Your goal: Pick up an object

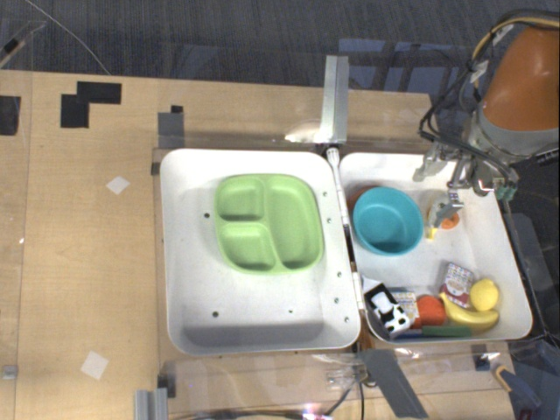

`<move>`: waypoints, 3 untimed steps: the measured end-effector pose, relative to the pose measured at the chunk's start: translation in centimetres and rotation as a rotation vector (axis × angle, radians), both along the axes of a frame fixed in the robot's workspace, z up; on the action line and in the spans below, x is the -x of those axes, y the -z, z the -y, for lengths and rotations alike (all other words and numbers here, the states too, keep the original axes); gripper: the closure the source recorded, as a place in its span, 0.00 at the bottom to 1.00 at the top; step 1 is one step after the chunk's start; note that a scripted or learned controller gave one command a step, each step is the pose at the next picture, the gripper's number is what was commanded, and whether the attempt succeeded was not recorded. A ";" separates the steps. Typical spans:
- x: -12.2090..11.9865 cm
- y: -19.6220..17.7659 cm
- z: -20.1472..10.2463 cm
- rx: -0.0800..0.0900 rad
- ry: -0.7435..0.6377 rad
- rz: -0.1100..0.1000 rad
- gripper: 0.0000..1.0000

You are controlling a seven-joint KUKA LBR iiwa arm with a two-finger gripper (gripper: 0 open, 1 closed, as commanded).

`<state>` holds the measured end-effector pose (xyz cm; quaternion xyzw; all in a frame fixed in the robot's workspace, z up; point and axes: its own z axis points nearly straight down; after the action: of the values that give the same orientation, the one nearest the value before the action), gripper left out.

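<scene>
Nothing lifted yet — my claw (451,201) hangs over the right bin (516,261) beside the blue bowl (386,220); grip state unclear — pick pending.

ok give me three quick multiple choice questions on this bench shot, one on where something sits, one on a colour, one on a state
1. Where is the green divided tray?
A. left bin
B. right bin
C. on the bench outside the bins

2. What colour is the bowl?
A. red
B. blue
C. white

3. How does the bowl stand?
A. upside down
B. on its side
C. upright, opening up

Answers: 1 A, the tray lies in the left bin. 2 B, the bowl in the right bin is blue. 3 C, its open inside faces the camera.
</scene>
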<state>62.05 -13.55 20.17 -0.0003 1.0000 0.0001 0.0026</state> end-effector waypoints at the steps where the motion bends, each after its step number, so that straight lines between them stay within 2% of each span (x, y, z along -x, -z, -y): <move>1: 3.1 9.6 4.7 0.000 0.030 -0.003 0.00; 2: 1.5 11.0 2.1 0.013 -0.047 0.016 0.00; 3: 1.1 11.0 1.0 0.031 0.078 0.012 0.00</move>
<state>60.94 -14.50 9.16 0.0385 0.9991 -0.0157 0.0087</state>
